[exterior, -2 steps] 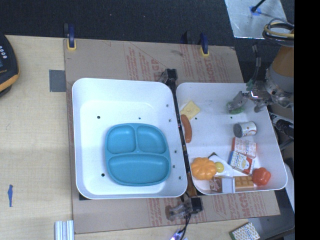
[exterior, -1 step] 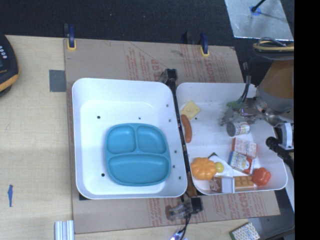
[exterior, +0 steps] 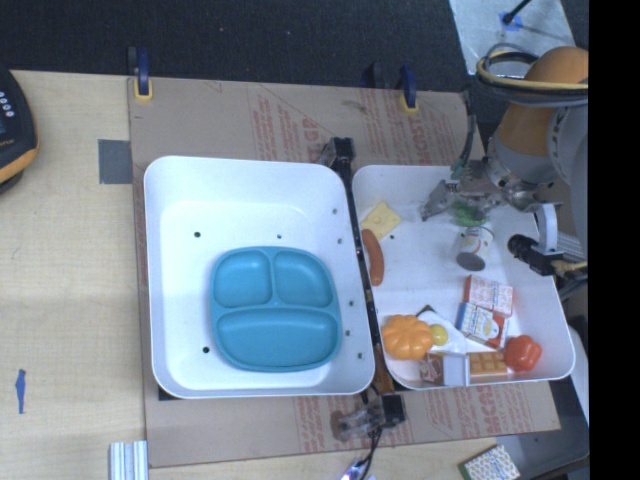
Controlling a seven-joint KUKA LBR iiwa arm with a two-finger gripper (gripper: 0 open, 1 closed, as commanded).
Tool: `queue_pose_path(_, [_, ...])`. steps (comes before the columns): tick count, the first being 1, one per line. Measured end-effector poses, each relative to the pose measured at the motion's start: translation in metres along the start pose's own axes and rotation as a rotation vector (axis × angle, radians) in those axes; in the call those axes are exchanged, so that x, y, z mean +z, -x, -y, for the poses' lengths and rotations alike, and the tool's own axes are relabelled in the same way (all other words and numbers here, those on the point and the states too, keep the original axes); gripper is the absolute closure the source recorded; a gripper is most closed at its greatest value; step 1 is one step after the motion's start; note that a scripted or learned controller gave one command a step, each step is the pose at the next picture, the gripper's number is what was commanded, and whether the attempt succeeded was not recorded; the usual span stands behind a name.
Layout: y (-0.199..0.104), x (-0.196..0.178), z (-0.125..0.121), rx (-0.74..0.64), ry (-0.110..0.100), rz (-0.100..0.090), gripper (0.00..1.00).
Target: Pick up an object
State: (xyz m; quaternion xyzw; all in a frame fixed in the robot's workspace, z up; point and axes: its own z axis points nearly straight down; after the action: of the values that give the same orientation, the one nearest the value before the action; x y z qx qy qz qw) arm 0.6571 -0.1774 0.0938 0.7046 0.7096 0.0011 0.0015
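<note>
Pincer (exterior: 462,200) over right bin (exterior: 560,313), grip unclear.

You're looking at a light wood bench (exterior: 60,268) with a brown cardboard sheet (exterior: 250,118) laid over it, clipped at the far edge by two blue clamps (exterior: 141,73). Grey tape patch (exterior: 114,161) sits on the wood, far from the tool across the cardboard. Dark carpet floor (exterior: 250,13) runs past the bench's far edge. A white sheet (exterior: 510,13) lies on it just beyond the tool. Lighting is even.
</note>
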Motion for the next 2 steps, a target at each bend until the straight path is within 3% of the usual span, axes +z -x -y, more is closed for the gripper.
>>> queue_pose_path(1, [0.032,-0.094,0.029,0.005,0.003,0.004,0.0])
queue_pose_path(2, [0.028,-0.023,0.075,0.004,0.006,0.008,0.0])
